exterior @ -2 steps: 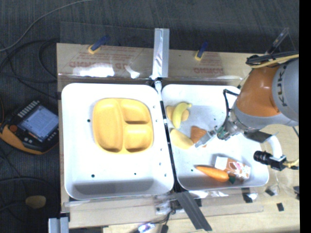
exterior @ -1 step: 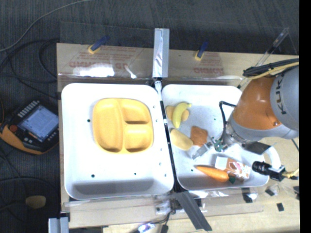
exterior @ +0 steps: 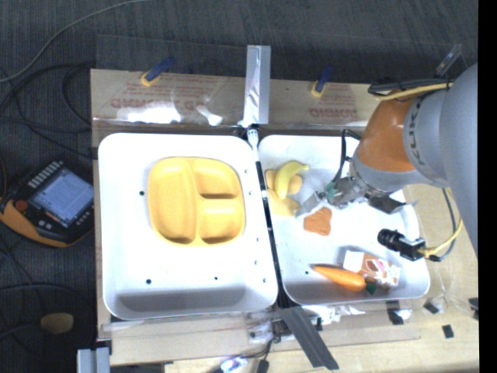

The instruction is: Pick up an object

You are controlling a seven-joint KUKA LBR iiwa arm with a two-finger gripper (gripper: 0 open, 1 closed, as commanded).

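Observation:
In the right bin [exterior: 411, 286] lie a yellow banana [exterior: 284, 180] at the upper left, a small orange flat piece [exterior: 317, 223] in the middle, a carrot [exterior: 339, 277] near the front, and a small printed carton [exterior: 378, 270] beside the carrot's tip. My gripper [exterior: 324, 198] reaches down into this bin from the right. It hangs just above and right of the orange piece and right of the banana. Nothing shows as held in it. The arm's orange band [exterior: 387, 140] rises behind it.
The left bin [exterior: 124, 270] holds a yellow divided plate [exterior: 196, 199]. A raised rim [exterior: 262, 208] separates the two bins. A black cable plug [exterior: 394, 241] hangs over the right bin's right side. A handheld controller [exterior: 48, 202] lies on the floor at the left.

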